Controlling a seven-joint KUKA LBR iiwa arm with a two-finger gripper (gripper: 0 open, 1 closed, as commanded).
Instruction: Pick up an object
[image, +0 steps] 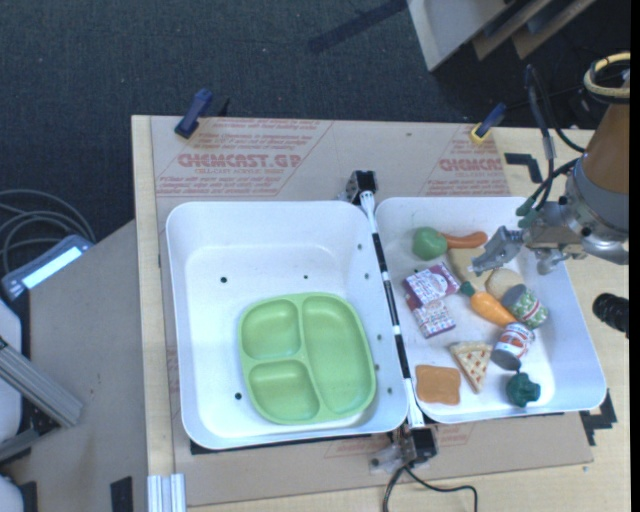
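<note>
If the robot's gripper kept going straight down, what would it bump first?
Probably the orange carrot under the gripper, or the pale piece beside it; depth is hard to judge.

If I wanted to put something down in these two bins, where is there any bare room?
In the left bin, bare floor rings the green divided plate, widest along the far wall. The right bin is crowded: toy food packs its middle and near end, with the gripper above. A small patch remains in its far-left corner.

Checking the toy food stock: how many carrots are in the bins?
2, both in the right bin: one carrot near the far edge beside the green ball, another mid-bin. The arm may hide more.
</note>
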